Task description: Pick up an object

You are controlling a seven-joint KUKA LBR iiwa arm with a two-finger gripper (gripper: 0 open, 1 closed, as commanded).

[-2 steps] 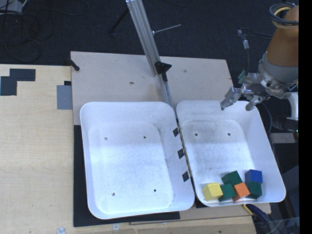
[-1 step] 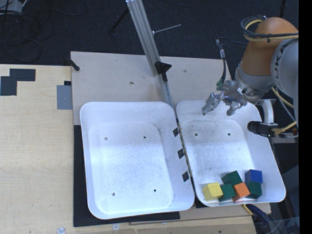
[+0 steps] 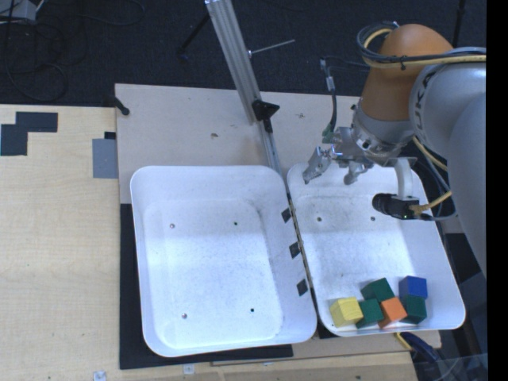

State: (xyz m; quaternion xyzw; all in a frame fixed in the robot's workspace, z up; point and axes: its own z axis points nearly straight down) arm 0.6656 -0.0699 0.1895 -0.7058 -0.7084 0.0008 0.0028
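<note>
Several small blocks lie bunched in the near right corner of the right bin (image 3: 349, 236): a yellow block (image 3: 346, 311), an orange block (image 3: 393, 311), a blue block (image 3: 413, 286) and dark green blocks (image 3: 378, 290). My gripper (image 3: 333, 167) hangs over the far edge of that bin, well away from the blocks. Its two fingers (image 3: 313, 167) stand apart, open, with nothing between them.
The left bin (image 3: 210, 252) sits beside the right one, joined by black clips (image 3: 295, 249). A slanted aluminium rail (image 3: 238, 70) rises behind the bins. The orange-banded arm (image 3: 405, 70) fills the upper right, with a black cable fitting (image 3: 395, 205) over the right bin.
</note>
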